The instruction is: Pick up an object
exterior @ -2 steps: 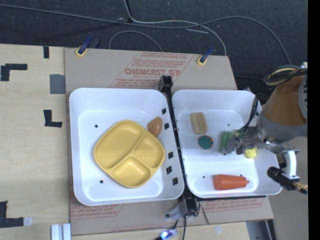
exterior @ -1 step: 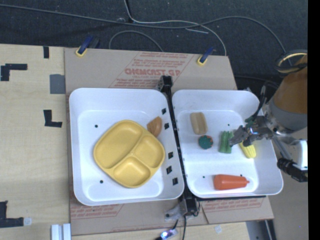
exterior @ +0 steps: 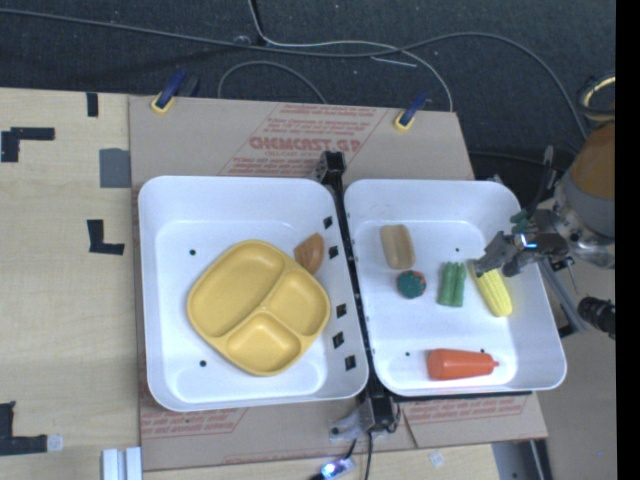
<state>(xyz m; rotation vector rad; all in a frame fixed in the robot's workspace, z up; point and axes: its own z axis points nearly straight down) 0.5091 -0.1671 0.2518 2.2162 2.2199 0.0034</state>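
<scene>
Nearest you, the toy carrot [exterior: 462, 364] lies at the right bin's [exterior: 540, 368] front edge. Watch the yellow corn [exterior: 495, 293]: the gripper [exterior: 505, 253] hangs just behind it, near the bin wall, and could clip that wall or nudge the corn aside. You cannot tell its opening; nothing visibly held.

Yellow tray [exterior: 258, 306]; orange carrot [exterior: 461, 364]; green veg [exterior: 452, 284]; yellow corn [exterior: 495, 293].
</scene>
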